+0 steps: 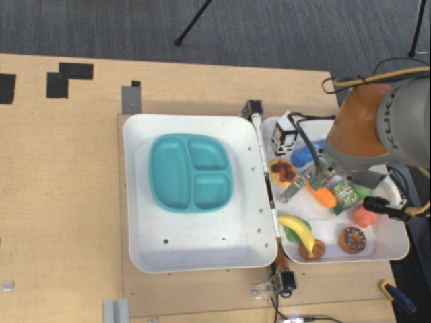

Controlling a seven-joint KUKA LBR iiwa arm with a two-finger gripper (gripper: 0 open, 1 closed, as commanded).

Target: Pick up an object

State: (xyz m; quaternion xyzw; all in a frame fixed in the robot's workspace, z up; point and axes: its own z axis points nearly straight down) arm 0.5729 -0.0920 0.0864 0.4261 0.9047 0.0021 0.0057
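Note:
The right white bin (397,244) holds several small toys. A yellow banana (296,227) lies at its near left, with a brown piece (314,249) at its tip and a chocolate donut (352,239) to the right. My gripper (296,187) hangs low over the bin's left middle, beside an orange carrot-like toy (324,196) and a green packet (345,194). A red-topped slice (283,171) sits just beyond the gripper, and a blue toy (303,157) lies behind that. Nothing shows clearly between the jaws.
The left white bin (148,247) holds a teal divided plate (190,172). A black-and-white toy (283,138) stands at the right bin's far left corner, and a pink-red toy (366,216) lies near its right side. The arm's orange band (357,123) covers the bin's far right.

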